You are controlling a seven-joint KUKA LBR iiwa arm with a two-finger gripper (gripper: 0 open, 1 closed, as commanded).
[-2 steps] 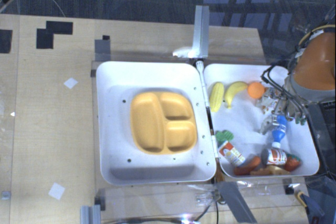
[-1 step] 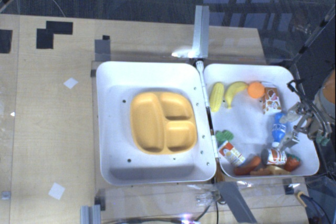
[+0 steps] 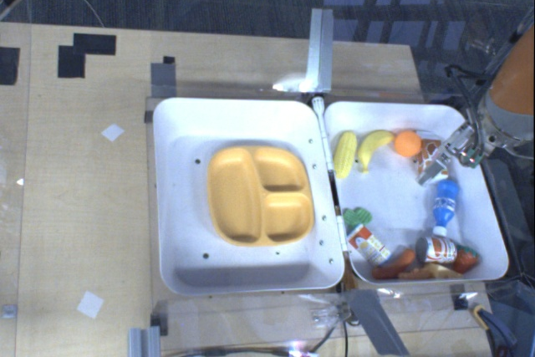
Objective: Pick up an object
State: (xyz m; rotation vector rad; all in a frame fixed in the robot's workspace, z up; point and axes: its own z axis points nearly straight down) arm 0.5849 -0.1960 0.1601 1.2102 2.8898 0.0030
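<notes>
My gripper (image 3: 438,165) hangs low over the upper right part of the right bin (image 3: 391,198). It sits just right of an orange (image 3: 407,144) and over a red and white item (image 3: 430,150) that it partly hides. Below the gripper lies a blue bottle (image 3: 445,203). A banana (image 3: 374,146) and a yellow corn cob (image 3: 344,155) lie at the bin's upper left. I see nothing lifted off the bin floor.
A green item (image 3: 357,216), a red and white carton (image 3: 368,244), a brown sausage (image 3: 399,262) and a can (image 3: 439,249) lie along the right bin's front. The left bin (image 3: 167,180) holds a yellow divided tray (image 3: 255,195). A metal post (image 3: 321,46) stands behind the bins.
</notes>
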